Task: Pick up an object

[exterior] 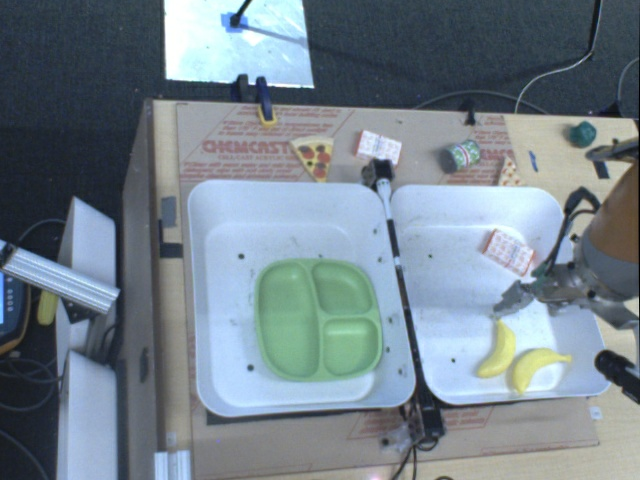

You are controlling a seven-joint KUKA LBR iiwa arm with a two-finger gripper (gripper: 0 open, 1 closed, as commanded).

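In the right bin (pixel 450 208) lie two yellow bananas: one (pixel 497 349) stands nearly on end near the front, the other (pixel 535 367) curves to its right by the front wall. A small red-and-white packet (pixel 508 252) rests further back in the same bin. My gripper (pixel 512 301) reaches in from the right, just above the upright banana and in front of the packet. It is small and dark against the bin, and nothing shows held in it.
The left bin (pixel 215 218) holds a green divided plate (pixel 319 318). On the bench behind the bins lie a pizza-slice toy (pixel 313 155), a red-and-white packet (pixel 378 147), a small green can (pixel 462 154) and a teal object (pixel 583 133). Cables run along the divider.
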